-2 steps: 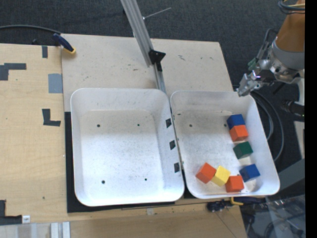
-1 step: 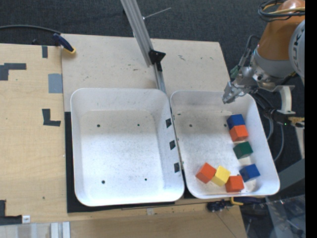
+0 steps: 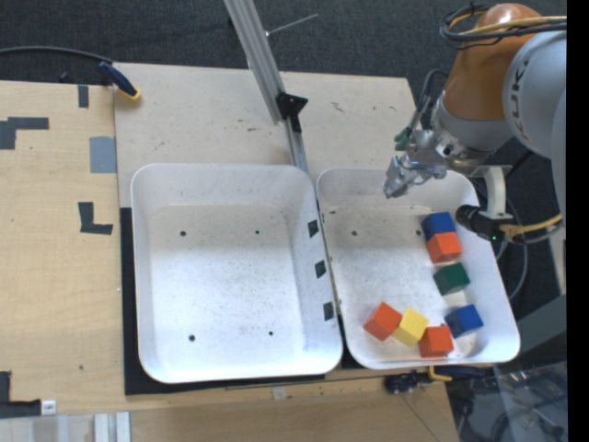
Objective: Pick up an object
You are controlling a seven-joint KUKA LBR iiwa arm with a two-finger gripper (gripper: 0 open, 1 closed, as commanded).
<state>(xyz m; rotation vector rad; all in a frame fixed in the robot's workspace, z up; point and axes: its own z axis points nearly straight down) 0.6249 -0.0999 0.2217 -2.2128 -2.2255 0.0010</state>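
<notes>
Bench: two white bins were seen side by side on it, the left bin (image 3: 152,247) and the right bin (image 3: 354,247), their inner rims touching along the middle.
Left bin: only small dark marks were seen on its floor, so wide open room was offered there.
Right bin: seven blocks were kept in it, all toward the right wall and the near edge; its far-left part of the floor was left bare.
Right wall group: a blue block (image 3: 437,222) was placed just above an orange block (image 3: 444,246), the two touching; a green block (image 3: 451,277) was found just below them, close to the right rim.
Near edge group: an orange cube (image 3: 382,321), a yellow block (image 3: 411,326) and a red block (image 3: 435,341) were set in a touching row; a second blue block (image 3: 465,319) was seen just beside the red one, near the corner.
Arm: it was reached in from the right, over the far right corner of the right bin.
Gripper (image 3: 398,184): it was held above the far edge of the right bin, well apart from all blocks.
Jaws: their opening could not be told, as the tips were too small and blurred; nothing was seen held between them, and no block was touched.
</notes>
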